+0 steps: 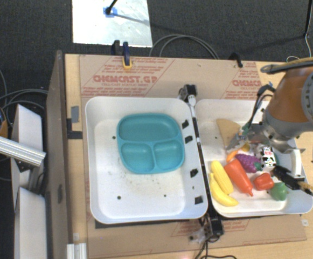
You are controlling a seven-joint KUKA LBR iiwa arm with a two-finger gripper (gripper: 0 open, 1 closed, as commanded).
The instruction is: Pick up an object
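Closest to the camera, at the bottom of the picture, a small clamp [213, 226] grips the near edge of the bench where the two bins meet. On the far left a white rail [13, 148] lies outside the bench. The left bin [99, 198] holds one thing, a blue divided plate [148, 143], which lies flat near its middle.

The right bin [301, 203] holds the toys to pick from. They are crowded in its near half: two yellow bananas [222, 183], an orange carrot [239, 177] touching them, a purple grape bunch [248, 161], a red pepper [263, 181] and a green piece [278, 190] beside it. A tan wedge [229, 128] lies alone farther back.

The gripper [241, 141] is low in this bin, just behind the pile and near the wedge. How far it is open I cannot tell, because its tips are dark and small against the toys, and I see nothing clearly between them.

My worry is the crowding. The toys touch each other, so the tips can land on two at once, or push one aside instead of closing around it. The carrot and bananas are smooth and rounded and may slip out. The wedge lies flat on the floor, so the tips may slide over it. The arm's cables [259, 99] hang close to the far wall.
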